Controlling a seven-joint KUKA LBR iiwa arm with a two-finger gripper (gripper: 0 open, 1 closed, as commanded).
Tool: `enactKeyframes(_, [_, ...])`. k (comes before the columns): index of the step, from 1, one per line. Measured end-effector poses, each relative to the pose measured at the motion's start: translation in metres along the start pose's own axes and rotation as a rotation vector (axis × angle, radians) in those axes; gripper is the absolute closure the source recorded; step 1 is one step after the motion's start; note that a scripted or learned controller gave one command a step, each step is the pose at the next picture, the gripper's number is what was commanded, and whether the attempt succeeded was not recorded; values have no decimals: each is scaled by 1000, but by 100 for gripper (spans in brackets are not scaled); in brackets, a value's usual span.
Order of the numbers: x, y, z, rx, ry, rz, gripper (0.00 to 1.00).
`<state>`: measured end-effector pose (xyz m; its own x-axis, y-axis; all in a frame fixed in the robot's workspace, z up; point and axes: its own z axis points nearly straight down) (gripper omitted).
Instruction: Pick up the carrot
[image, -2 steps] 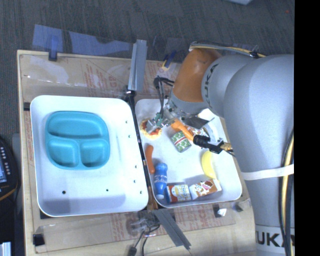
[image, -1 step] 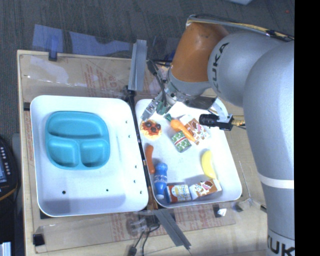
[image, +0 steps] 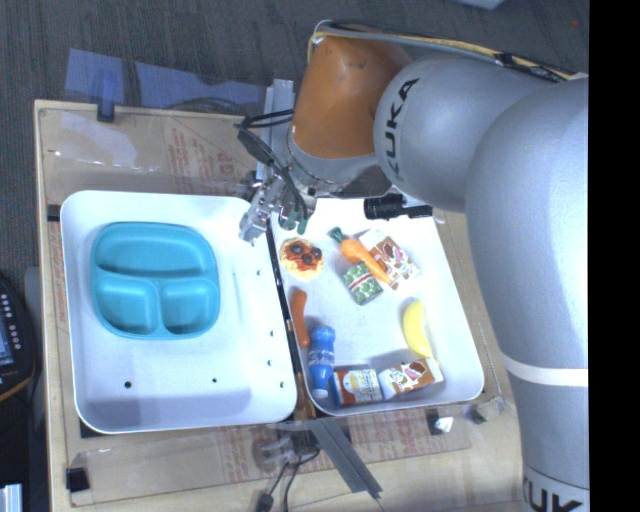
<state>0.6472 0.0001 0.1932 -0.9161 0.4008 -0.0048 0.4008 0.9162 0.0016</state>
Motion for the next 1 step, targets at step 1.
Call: enactKeyframes(1, [34,27,1,2,7,-286,100])
